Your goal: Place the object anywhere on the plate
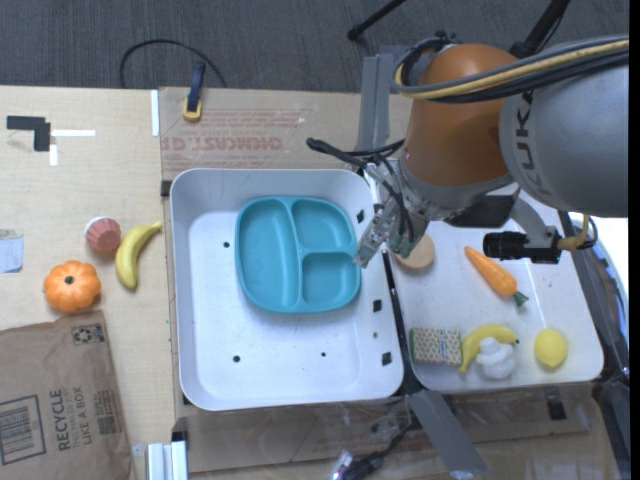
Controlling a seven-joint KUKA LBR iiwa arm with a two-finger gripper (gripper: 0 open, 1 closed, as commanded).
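Where the two bins meet, the tool [383, 236] hangs low over the wall between them, tilted down toward the right edge of the blue plate [270, 258]. I cannot tell if it is clenched or let go, because the big grey and orange arm [470, 118] covers much of it. Just beside the tool lies a tan round thing [418, 255], at the near corner of the right-hand bin [570, 298] (not on the plate). The tool hides part of it, and it looks round, so no long side or pointing end can be made out. The plate lies flat in the other bin [260, 368].

Farther right, a carrot [489, 271] lies slanted, its orange tip up-left and its green end down-right. Near the front are a speckled block [435, 345], a banana [490, 336] touching a blurry white thing [493, 361], and a lemon [550, 348]. Out on the tabletop [60, 188] sit a small pumpkin [72, 286], another banana [135, 254] and a pink lump [103, 234].
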